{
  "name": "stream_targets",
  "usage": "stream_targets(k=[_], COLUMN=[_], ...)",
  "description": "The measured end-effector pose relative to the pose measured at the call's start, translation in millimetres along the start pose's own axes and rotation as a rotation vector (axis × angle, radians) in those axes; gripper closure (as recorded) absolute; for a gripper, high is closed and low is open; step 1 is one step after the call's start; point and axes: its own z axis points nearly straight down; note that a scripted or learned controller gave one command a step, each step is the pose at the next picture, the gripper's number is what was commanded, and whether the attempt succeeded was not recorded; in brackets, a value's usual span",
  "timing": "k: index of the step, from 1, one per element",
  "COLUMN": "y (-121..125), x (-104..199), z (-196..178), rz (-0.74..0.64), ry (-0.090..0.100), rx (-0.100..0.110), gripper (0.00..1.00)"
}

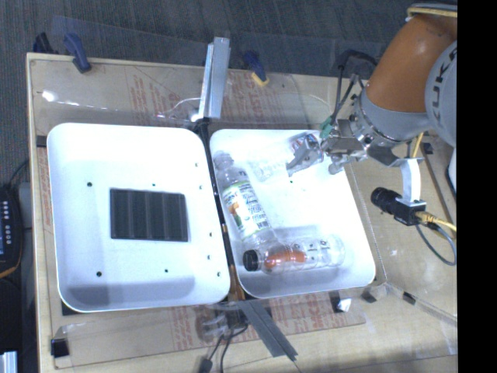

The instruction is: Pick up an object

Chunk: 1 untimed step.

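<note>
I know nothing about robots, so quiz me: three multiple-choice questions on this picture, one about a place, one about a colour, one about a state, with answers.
1. Where do the clear bottles lie?
A. in the left bin
B. in the right bin
C. on the bench outside the bins

2. What colour is the cap of the bottle along the right bin's near wall?
A. black
B. white
C. red

3. How does that bottle rest?
A. upright
B. on its side
C. hanging from the arm

Answers:
1 B, both the labelled bottle and the black-capped bottle lie inside the right bin.
2 A, its cap is black.
3 B, it lies lengthwise on the bin floor, apart from the gripper.
</note>
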Motion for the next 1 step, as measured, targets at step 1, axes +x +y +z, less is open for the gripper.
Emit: stream_targets(k=[1], y=[42.7], x=[24.6], z=[139.7], rz=[-0.148], ry=[0.0], rx=[-0.013], gripper=[0.0])
